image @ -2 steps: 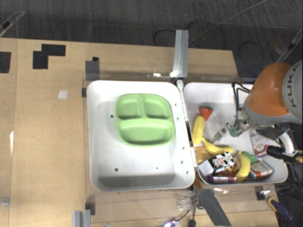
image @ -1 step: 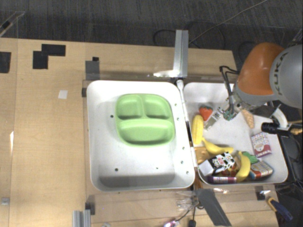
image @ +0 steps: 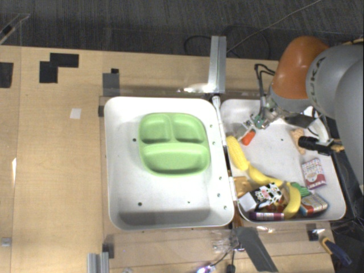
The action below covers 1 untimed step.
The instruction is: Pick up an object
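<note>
Up in the right of the frame, the gripper hangs low over the back of the right bin, just above a small orange piece; whether it is clenched or released, I cannot tell. Corn, a banana, a red-and-white packet and other small items lie along the bin's lower edge. A green divided plate sits in the left bin.
</note>
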Available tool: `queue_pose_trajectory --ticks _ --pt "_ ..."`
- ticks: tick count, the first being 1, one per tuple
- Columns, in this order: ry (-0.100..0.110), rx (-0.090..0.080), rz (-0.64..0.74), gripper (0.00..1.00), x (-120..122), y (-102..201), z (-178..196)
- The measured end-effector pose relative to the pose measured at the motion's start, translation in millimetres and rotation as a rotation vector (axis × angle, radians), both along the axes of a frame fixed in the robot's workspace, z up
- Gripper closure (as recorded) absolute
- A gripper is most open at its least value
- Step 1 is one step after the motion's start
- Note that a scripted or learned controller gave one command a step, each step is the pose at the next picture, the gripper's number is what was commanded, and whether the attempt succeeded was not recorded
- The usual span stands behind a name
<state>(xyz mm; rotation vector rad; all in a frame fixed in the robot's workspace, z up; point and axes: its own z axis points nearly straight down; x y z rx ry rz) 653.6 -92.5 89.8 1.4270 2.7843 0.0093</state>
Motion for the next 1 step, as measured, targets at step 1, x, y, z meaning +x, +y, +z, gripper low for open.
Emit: queue_pose_trajectory --ticks 1 --pt "-0.003 0.003 0.003 1.00 1.4 2.1 11.5"
